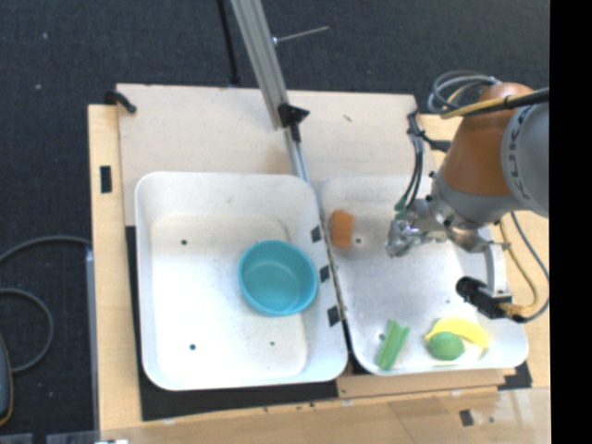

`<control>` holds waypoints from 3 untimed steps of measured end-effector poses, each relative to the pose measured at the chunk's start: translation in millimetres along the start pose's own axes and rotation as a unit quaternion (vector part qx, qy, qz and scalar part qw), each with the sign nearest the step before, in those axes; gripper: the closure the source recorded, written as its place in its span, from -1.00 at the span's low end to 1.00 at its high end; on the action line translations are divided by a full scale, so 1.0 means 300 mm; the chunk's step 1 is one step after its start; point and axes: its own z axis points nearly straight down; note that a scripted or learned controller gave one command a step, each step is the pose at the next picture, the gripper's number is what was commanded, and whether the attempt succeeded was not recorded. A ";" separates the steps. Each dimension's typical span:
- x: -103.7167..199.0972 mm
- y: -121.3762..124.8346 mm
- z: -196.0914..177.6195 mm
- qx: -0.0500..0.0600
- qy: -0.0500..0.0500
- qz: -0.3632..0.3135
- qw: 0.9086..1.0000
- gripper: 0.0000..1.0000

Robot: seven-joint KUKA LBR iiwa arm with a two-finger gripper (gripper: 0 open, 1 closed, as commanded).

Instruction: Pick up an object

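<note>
An orange block (341, 228) lies against the left wall of the right bin (407, 294). A green stick (392, 345) lies near that bin's front edge, and a green ball on a yellow piece (451, 341) sits at its front right. A blue bowl (277, 277) rests in the left bin (185, 276). My gripper (400, 240) hangs over the middle of the right bin, a short way right of the orange block, with nothing seen between its fingers.
A slanted metal rail (268, 72) runs from the top down to the seam between the bins. The orange-banded wrist (486, 155) and cables fill the right bin's back right corner. The bench edge (102, 248) borders the left bin.
</note>
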 end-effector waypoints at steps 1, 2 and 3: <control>-0.026 -0.014 -0.197 0.000 0.000 0.000 1.000 1.00; -0.028 -0.010 -0.219 0.003 0.001 -0.001 1.000 1.00; 0.159 -0.069 -0.223 0.004 0.001 -0.002 1.000 1.00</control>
